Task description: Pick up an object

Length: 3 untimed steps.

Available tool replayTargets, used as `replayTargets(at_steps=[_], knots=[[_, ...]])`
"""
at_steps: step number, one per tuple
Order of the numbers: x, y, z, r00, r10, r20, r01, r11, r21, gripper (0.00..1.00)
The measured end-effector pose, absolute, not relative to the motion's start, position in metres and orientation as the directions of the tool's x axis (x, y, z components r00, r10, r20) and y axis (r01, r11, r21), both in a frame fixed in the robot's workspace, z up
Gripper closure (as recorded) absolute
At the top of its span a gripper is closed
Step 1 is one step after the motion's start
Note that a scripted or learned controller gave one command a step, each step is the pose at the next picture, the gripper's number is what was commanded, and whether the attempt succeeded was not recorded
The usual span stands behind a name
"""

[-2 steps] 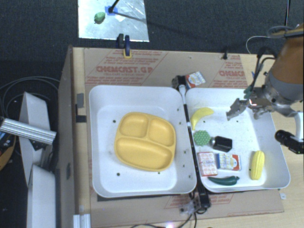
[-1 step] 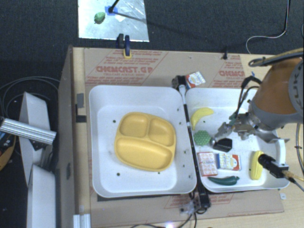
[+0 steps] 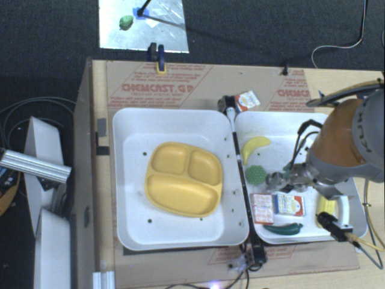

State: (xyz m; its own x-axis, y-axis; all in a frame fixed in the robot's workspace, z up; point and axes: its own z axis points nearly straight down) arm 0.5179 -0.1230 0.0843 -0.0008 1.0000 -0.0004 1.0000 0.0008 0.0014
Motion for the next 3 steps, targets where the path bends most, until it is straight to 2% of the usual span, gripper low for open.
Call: replayTargets(at_steps=[1,2,3], knots=[[0.580,-0.094,0.144,-0.004,1.000,0.000,1.000,0.004,0.004,0.00],[0.536,-0.107,0.085,-0.001,1.000,-0.002,1.000,0.001,0.003,0.00],[0.537,-0.107,0.096,-0.002,1.000,-0.002,1.000,0.002,0.005,1.00]])
